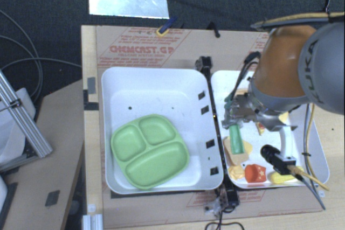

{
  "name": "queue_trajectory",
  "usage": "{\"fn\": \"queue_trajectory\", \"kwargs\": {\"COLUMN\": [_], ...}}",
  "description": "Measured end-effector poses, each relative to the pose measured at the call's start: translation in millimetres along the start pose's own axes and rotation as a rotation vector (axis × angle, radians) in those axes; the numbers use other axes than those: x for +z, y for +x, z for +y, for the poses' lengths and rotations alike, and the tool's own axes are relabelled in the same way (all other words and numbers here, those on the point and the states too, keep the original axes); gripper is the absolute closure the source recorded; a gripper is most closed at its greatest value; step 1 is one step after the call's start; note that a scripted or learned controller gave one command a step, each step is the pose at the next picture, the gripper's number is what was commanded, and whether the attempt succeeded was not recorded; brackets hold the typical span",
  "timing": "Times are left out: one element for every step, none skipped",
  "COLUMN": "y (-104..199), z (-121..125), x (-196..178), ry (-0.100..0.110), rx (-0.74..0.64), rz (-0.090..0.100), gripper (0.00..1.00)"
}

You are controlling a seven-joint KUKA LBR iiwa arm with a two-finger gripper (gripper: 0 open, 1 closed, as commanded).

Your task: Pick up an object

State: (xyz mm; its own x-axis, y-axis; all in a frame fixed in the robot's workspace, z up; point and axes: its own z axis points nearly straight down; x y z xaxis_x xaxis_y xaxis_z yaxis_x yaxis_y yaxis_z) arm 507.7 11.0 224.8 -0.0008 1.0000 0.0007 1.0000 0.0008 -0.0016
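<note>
The left bin [161, 81] held one thing, a green divided plate [150, 151] with three compartments. It lay flat toward the near side of the bin floor, turned at a slight angle to the walls. Under both bins lay a sheet of printed cardboard [140, 48], its red lettering showing beyond the plate on the far side.

To the right of the plate, past the wall where the two bins met, sat the right bin [222, 83]. All the loose pieces lay there, well apart from the plate.

First to the right of the plate came the gripper [233, 120], low over the left part of that bin and about level with the plate's far rim. A green oblong piece [235, 133] lay just on its near side, too close to tell whether they touched. Whether the gripper had hold of it could not be told, nor how far it stood open.

Nearer still lay a tan piece [235, 148] at the green piece's near end, and a small yellow piece [237, 172] by the near wall. Further right of the plate lay a red piece [255, 173], then another yellow piece [279, 178]. The grey arm [291, 67] with its orange band hung over the far right part of that bin, furthest from the plate.
</note>
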Motion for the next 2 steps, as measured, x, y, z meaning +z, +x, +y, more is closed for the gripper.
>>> {"fn": "queue_trajectory", "kwargs": {"y": [64.5, 60.8], "z": [16.5, 17.1], "x": [43.0, 30.2], "ry": [0.0, -0.003], "rx": [-0.008, -0.004], "rz": [0.001, 0.0], "gripper": [1.0, 1.0]}}
